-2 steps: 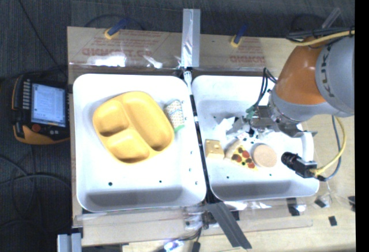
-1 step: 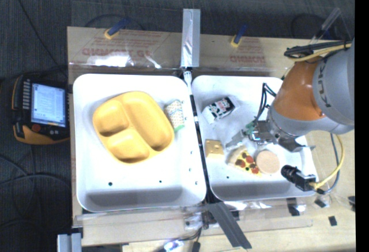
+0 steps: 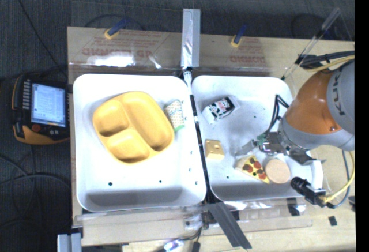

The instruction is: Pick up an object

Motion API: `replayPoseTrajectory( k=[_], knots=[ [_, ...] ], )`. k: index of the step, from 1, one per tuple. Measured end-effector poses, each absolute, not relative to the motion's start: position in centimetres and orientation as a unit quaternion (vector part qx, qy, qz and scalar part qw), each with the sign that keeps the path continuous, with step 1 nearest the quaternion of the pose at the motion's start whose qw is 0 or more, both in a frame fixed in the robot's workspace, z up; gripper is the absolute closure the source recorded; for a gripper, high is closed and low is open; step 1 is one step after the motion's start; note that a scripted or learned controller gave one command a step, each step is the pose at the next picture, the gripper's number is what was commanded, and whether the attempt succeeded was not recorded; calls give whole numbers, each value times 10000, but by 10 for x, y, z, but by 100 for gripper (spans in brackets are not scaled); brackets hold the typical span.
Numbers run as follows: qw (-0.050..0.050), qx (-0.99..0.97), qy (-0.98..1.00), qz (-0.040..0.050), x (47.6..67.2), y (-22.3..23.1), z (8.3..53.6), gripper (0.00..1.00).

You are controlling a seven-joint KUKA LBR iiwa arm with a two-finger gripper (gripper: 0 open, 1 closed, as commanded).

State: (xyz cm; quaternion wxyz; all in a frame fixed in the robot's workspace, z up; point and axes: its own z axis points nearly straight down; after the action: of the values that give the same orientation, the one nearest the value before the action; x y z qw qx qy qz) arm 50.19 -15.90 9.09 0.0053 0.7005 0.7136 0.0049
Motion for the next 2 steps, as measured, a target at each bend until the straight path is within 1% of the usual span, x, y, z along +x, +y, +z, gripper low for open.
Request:
replayPoseTrajectory(
  k=[1,2],
  knots=[
    [85,6854,7281,42,489,-97,91,0],
    [32,7977,6030,68,489,-104,91,0]
  ],
)
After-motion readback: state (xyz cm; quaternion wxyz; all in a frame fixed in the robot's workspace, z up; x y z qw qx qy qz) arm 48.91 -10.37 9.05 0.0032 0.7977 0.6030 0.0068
